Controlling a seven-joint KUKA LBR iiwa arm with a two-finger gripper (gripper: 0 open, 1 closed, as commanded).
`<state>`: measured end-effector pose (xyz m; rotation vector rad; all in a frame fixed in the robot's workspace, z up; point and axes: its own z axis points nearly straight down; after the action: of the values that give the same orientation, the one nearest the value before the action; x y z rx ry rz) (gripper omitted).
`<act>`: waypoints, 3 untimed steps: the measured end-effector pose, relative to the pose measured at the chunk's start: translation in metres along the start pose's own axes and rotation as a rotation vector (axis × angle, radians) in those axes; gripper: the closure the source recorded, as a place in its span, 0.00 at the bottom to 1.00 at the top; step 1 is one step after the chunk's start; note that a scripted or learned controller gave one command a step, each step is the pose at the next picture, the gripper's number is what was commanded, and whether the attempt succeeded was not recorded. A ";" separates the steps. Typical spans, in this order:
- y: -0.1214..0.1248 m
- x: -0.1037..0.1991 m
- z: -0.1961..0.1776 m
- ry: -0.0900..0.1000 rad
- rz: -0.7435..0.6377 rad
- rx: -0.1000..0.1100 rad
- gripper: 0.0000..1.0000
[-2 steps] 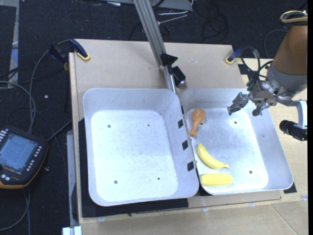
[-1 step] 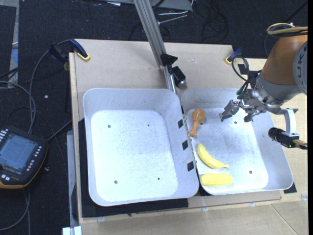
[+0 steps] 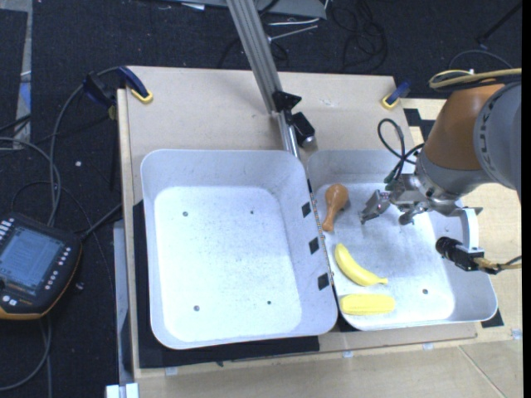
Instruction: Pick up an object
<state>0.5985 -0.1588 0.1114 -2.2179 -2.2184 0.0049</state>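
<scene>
Hovering over the right bin (image 3: 477, 305), the gripper (image 3: 388, 208) has jaws spread, pinching nothing. Brown drumstick (image 3: 333, 201) lies just left of it near the bin's left wall; banana (image 3: 358, 268) and yellow block (image 3: 367, 304) sit nearer the front, left bin (image 3: 166, 172) alongside.

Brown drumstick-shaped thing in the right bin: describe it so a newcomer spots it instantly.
Take the right bin, under the gripper. Along its left wall, at the far end, lies the brown drumstick-shaped toy, its round end away from the camera. The banana and the yellow block nearer the camera are both yellow; it alone is brown.
</scene>
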 end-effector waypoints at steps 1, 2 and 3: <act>0.002 -0.001 -0.014 -0.001 0.000 -0.006 1.00; -0.006 -0.005 -0.069 -0.002 0.001 -0.010 1.00; -0.001 -0.002 -0.113 -0.002 -0.001 -0.010 1.00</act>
<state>0.5983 -0.1606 0.2243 -2.2230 -2.2248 -0.0038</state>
